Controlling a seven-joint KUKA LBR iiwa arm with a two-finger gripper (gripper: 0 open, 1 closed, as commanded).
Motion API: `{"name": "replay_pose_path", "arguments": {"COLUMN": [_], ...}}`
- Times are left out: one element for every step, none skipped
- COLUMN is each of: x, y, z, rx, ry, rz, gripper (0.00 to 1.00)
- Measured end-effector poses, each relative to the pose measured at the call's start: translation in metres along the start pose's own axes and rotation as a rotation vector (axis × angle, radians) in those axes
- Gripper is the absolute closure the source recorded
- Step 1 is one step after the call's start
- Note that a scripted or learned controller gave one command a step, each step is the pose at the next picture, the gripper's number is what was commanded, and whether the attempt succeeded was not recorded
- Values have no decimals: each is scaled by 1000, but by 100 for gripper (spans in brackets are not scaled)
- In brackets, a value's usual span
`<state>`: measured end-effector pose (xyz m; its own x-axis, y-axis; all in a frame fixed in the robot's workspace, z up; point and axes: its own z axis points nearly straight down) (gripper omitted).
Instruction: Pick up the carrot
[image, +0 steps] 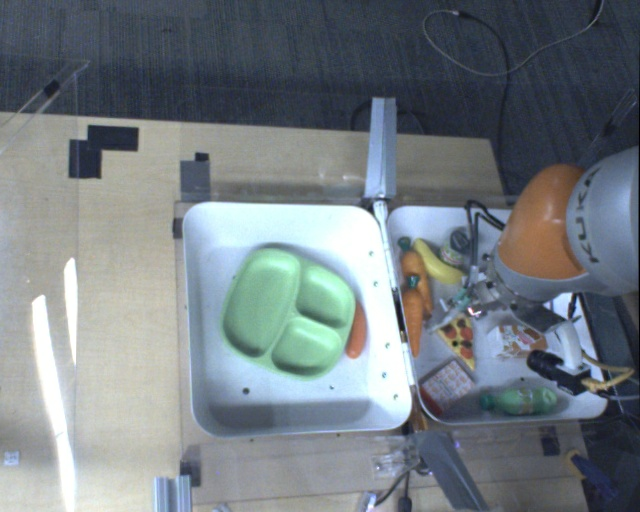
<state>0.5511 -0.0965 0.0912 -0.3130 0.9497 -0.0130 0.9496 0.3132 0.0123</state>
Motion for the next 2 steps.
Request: {"name": "replay_pose_path", "arguments": {"x": [1,-26], "y": [2,-5], "z": [-11,-29], "rx": [-5,7], "ry": [0,11], "rz": [-2,11], "gripper": [100,100]}}
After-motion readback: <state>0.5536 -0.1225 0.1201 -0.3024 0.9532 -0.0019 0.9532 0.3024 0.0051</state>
